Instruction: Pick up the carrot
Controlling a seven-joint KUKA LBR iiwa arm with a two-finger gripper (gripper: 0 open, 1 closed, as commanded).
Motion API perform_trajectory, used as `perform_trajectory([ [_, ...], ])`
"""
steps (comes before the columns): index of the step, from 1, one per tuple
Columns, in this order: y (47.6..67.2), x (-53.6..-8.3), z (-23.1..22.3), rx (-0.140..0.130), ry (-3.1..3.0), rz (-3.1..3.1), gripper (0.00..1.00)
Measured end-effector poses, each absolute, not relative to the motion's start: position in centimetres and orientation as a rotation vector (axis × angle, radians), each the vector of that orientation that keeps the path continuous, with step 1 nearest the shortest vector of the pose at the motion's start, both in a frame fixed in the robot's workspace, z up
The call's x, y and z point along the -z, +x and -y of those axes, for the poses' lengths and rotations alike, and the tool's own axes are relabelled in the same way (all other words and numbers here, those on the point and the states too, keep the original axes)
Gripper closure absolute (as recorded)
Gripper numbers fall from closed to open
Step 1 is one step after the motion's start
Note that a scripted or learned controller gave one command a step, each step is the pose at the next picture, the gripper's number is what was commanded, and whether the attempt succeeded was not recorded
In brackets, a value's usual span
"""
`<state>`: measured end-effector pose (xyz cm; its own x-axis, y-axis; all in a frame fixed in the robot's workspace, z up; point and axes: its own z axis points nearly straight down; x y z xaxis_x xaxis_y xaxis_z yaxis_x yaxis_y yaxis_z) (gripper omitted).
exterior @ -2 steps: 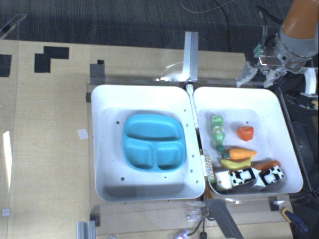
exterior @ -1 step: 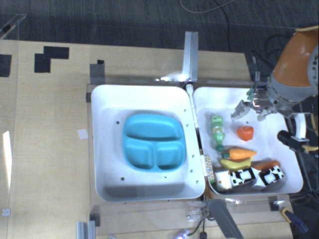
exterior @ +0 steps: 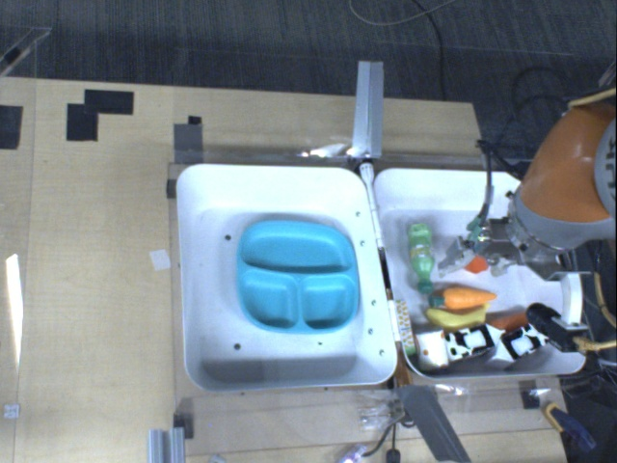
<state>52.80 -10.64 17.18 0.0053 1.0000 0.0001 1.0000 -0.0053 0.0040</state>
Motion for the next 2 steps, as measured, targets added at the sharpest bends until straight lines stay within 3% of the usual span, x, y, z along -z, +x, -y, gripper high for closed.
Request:
perform_trajectory([
  [1,51.9,-12.6,15.3,-0.004,2.154,-2.283,0.00],
  [2,49.7,-9.7,15.5,-0.027,1.993,-2.404,0.00],
])
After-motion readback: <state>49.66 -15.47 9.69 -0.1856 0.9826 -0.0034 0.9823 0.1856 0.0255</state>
